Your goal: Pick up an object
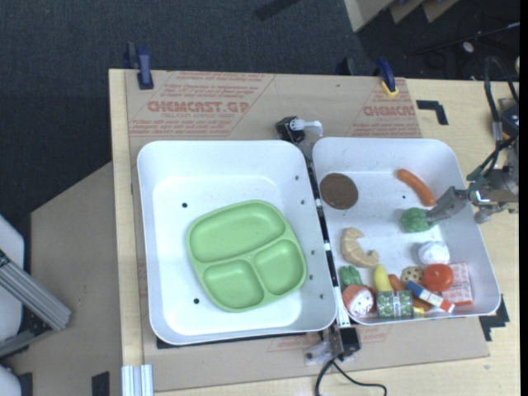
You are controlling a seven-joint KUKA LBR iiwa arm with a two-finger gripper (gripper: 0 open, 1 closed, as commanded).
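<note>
The right bin (375, 151) holds several toy foods: a brown round patty (338, 190), an orange sausage (416, 186), a green broccoli piece (414, 219), a tan croissant (358, 247), a white ball (432, 252) and a red tomato (438, 275). My gripper (442, 207) reaches in low over the bin's right wall. Its tip lies just right of the broccoli, touching or nearly touching it. Nothing is lifted off the bin floor.
The left bin (165, 172) carries a green divided plate (246, 254). A cluster of small toys (388, 297) crowds the right bin's front edge, beside a clear packet (464, 283). Blue clamps (143, 64) hold the cardboard at the back.
</note>
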